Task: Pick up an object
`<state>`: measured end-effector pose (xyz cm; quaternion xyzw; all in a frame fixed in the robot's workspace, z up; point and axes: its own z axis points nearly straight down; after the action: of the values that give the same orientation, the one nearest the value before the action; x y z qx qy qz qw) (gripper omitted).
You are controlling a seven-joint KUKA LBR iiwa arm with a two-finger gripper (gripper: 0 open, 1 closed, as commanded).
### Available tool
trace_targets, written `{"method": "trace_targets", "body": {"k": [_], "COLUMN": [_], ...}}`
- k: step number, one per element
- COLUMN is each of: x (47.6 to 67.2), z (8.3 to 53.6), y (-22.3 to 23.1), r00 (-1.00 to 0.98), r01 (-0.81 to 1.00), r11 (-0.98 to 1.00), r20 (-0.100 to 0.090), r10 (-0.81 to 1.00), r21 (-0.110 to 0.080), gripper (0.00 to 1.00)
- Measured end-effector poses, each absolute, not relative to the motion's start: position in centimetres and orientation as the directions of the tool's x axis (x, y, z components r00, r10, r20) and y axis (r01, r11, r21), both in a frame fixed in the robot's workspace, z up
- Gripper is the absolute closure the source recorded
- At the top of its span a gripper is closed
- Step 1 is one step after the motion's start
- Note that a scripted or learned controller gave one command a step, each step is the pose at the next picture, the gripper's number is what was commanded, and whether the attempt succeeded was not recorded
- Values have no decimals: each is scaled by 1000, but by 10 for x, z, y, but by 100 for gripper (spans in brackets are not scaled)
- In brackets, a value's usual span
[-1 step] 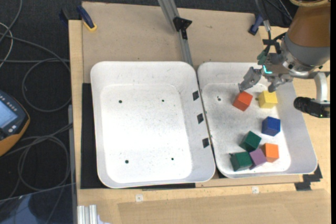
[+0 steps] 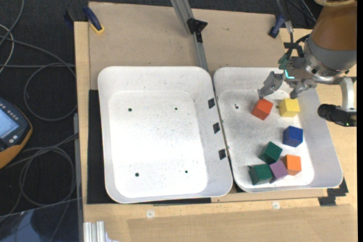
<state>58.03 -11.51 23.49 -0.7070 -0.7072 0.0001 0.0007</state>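
Several small cubes lie in the right bin: a red one, a yellow one, a blue one, two green ones, a purple one and an orange one. My gripper hangs over the bin's far part, just above and between the red and yellow cubes. Its fingers are spread apart, one finger reaching toward the red cube, and nothing sits between them.
The left bin lies beside the right one. A slanted metal pole rises from the bench behind the bins. Blue clamps grip the board's far edge. Cables lie on the floor at left.
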Motion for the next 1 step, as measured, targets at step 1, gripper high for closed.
{"method": "trace_targets", "body": {"k": [1], "x": [577], "z": [188], "y": [-106], "r00": [0], "r01": [1000], "r11": [0], "r20": [2], "r10": [1000], "r21": [-7], "gripper": [0]}}
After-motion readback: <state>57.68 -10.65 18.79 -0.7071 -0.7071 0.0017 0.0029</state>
